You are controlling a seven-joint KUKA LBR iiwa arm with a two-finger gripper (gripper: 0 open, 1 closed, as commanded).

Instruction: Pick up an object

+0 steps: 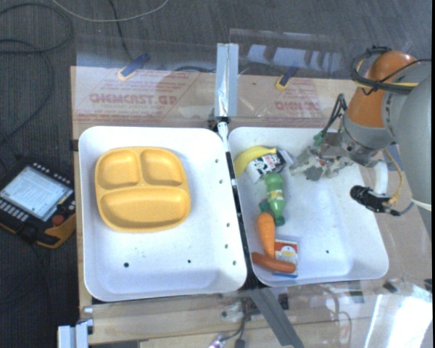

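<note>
In the right bin (pixel 348 245) lie several toy items along its left side. A yellow banana (pixel 249 155) sits at the top, with a black-and-white pack (pixel 265 165) against it. Below them come a green bottle (pixel 275 196), an orange carrot (pixel 266 230), a small orange-and-white box (pixel 286 251) and a red sausage (pixel 273 264). My gripper (pixel 316 164) hangs over the bin's upper middle, just right of the black-and-white pack and apart from it. Nothing shows between its tips.
The left bin (pixel 159 267) holds a yellow divided plate (pixel 142 188). A metal divider post (pixel 225 78) stands behind the seam between the bins. A black cable end (pixel 368 196) hangs over the right bin's right side. A tablet-like pendant (pixel 30 203) lies off the bench at left.
</note>
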